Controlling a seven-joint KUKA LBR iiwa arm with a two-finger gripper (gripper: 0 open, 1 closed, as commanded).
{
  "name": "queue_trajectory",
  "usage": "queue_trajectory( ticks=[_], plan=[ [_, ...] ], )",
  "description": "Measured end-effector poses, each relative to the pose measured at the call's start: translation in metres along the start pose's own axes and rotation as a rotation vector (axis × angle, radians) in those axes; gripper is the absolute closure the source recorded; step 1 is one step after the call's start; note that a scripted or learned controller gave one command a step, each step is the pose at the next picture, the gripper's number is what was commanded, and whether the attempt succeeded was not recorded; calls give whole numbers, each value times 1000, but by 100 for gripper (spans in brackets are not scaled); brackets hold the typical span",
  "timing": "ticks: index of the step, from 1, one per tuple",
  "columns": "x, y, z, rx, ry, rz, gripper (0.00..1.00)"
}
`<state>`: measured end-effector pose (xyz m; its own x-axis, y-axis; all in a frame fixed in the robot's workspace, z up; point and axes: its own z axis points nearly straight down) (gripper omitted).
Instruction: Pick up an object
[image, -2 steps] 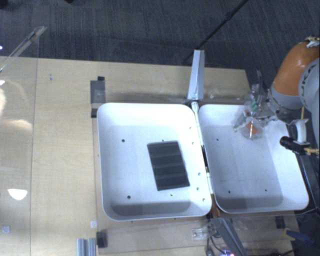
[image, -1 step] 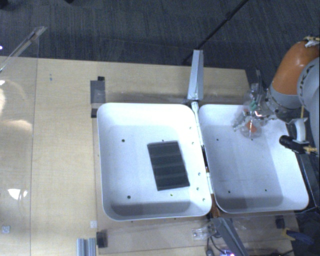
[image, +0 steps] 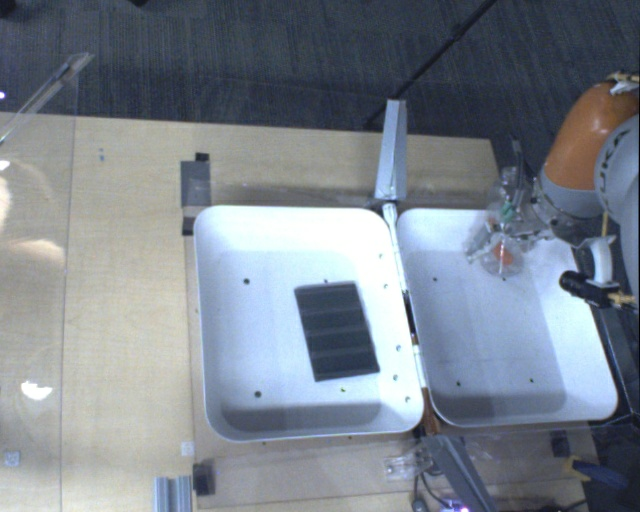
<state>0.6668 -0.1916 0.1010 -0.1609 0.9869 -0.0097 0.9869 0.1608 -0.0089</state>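
While the claw (image: 503, 248) hangs over the right bin's (image: 520, 395) far edge | claw state: cannot tell | dark ribbed block (image: 336, 330) lies mid left bin (image: 225, 300), well apart | step: approach, I judge | next: cross over, descend onto block

Matt ribbed dark pad (image: 337, 330), pale wood bench (image: 120, 300)

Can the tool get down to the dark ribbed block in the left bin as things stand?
Probably yes. The dark ribbed block lies flat and alone mid-floor in the left bin, nothing over it. The tool sits over the right bin's far corner, so it must cross the divider first.
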Motion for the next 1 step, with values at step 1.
queue_trajectory(
  ticks=[1],
  plan=[
    [-3, 0, -14, -1, -4, 0, 100]
  ],
)
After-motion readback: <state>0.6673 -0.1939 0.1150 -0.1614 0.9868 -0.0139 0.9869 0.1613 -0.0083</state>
